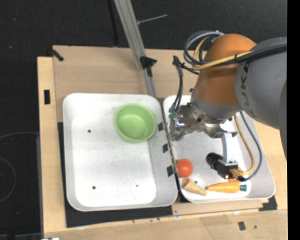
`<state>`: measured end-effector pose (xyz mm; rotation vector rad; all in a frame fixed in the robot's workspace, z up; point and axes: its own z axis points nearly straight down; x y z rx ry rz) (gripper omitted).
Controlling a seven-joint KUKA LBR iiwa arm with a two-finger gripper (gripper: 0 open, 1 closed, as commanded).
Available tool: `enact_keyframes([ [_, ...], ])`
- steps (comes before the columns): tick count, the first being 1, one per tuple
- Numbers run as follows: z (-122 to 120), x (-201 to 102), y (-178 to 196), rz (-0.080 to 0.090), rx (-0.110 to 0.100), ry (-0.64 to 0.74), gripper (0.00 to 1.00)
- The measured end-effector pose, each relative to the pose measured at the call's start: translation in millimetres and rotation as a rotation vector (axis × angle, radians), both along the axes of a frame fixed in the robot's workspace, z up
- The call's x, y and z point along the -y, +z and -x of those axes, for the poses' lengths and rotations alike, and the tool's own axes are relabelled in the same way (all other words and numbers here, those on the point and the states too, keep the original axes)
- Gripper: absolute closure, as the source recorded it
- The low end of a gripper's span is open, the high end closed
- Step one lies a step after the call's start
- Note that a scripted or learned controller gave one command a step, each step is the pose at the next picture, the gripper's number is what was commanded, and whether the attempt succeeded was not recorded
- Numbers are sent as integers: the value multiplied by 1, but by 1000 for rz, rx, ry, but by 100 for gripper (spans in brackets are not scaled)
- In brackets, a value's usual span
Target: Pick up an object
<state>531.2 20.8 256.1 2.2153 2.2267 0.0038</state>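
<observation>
Two shallow white bins sit side by side on a pale wooden bench (90,69). The left bin (80,149) holds one thing, a green bowl (135,123). It stands upright with its open side up, near the bin's far right corner.

The grey and orange arm (225,79) reaches in from the right and hangs over the far half of the right bin (264,181). Its gripper (179,123) points down at that bin's far left part, close to the wall it shares with the left bin. Whether the gripper is spread or pressed together, I cannot tell; the arm's bulk hides it, and nothing can be seen held in it.

Three small things lie toward the right bin's near edge. A red ball (184,167) rests against the left wall, apart from the gripper and nearer the front. A tan wedge (193,187) lies just in front of the ball, in the near left corner. An orange carrot (223,187) lies on its side along the near edge, just right of the wedge.
</observation>
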Motion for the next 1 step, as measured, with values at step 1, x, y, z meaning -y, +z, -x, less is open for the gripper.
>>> enact_keyframes([
  [1, 2, -49, -14, 1, -3, -3, 100],
])
